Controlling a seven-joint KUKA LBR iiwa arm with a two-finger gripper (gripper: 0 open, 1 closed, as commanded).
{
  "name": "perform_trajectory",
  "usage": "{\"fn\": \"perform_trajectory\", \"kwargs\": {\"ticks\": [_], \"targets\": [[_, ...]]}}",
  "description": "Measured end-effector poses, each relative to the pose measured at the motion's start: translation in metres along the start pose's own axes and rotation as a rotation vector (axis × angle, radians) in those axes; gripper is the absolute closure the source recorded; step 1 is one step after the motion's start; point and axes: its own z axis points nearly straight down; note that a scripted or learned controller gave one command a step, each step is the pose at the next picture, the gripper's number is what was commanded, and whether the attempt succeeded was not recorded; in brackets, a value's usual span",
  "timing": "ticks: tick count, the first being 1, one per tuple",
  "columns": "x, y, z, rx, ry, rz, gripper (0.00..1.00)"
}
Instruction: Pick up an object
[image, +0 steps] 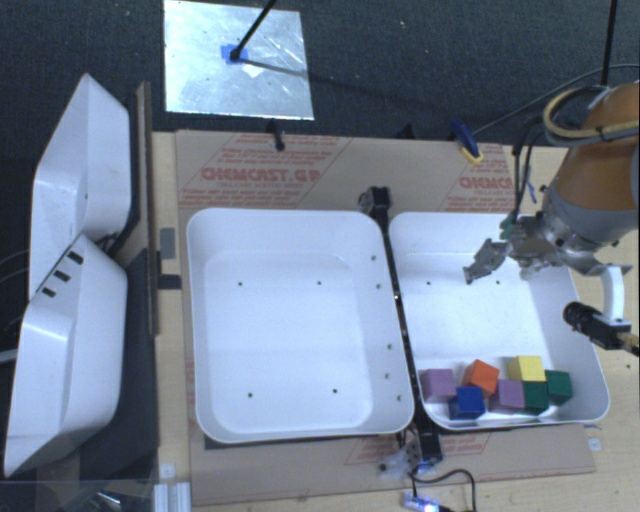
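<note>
A: Pincer (484, 262) sits over the upper part of the right bin (440, 330), tilted toward the left. Can't tell whether it's spread or pressed together, too small and blurry. Nothing visibly between its tips.

B: Left to right then. Left bin (290, 320)?

A: Bare white floor with a few small dots, no pickable thing in it. Skip it.

B: Right bin?

A: All the blocks are bunched against the near rim. Purple block (437, 382) leftmost, blue block (467, 402) just beside and below it, orange block (482, 375) touching the blue one, a second purple block (511, 394), then yellow block (529, 368) and green block (551, 387) at the right end. Pincer is well apart from the whole cluster.

B: Best target, in your judgement?

A: Leftmost purple one. Its left side looks free, so there's room for a tip there. Middle ones are wedged between neighbours, so tips would likely land on top or shove the pile.

B: Risks?

A: Blocks sit near the curved wall; a tip could catch the rim. I'd come straight down and centre over one block, with the tips lined up across its free sides before closing.
</note>
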Motion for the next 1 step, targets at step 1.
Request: {"fn": "perform_trajectory", "kwargs": {"ticks": [1], "targets": [[0.0737, -0.0424, 0.0346, 0.003, 0.002, -0.005, 0.00]]}}
